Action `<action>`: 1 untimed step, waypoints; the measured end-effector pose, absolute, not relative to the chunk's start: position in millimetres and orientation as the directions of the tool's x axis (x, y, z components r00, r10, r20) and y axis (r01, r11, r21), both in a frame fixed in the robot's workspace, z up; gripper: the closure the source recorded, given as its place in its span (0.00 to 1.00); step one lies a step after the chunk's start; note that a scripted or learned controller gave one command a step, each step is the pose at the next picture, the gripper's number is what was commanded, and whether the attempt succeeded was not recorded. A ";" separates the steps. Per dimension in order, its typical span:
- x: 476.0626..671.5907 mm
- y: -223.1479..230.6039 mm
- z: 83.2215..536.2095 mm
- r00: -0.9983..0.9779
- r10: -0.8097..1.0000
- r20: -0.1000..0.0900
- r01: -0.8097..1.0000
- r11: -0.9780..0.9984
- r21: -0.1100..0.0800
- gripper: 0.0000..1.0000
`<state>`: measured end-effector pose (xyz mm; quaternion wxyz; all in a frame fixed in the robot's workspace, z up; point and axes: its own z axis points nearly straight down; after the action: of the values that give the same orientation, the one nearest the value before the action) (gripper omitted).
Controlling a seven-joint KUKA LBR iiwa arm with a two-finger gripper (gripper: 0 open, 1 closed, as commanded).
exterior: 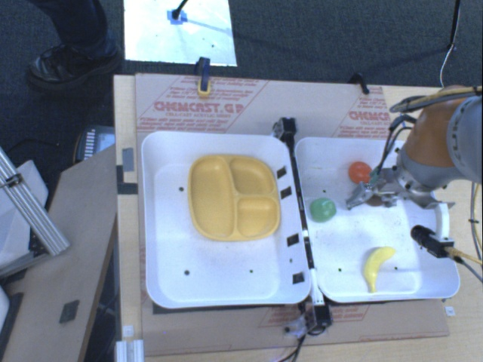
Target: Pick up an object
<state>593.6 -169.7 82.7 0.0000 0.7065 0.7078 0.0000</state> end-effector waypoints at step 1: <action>594.5 -170.3 95.1 -0.002 1.000 -0.002 1.000 0.002 0.004 1.00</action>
<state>594.5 -170.3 95.1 0.0018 0.7065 0.7077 0.0007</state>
